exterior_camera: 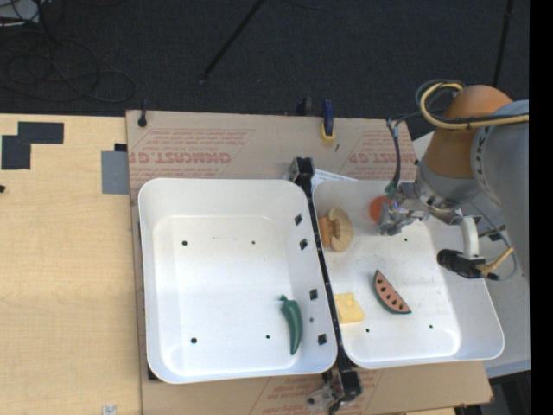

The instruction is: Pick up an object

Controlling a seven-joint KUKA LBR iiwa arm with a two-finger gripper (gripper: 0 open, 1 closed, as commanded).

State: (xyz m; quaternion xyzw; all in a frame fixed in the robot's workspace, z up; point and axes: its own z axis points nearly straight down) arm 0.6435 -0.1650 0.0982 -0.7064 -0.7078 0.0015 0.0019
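Pincer (394, 220) partly hiding red object (378, 207)

i have one camera, fixed above the bench (69, 258) and looking down at a slant, so the dark floor (216, 33) behind it fills the top of the frame. it sits far enough back that i see the left bin (164, 206) and the right bin (471, 340) whole, side by side near the middle. the arm (484, 145) enters from the right edge, cut off by the frame.
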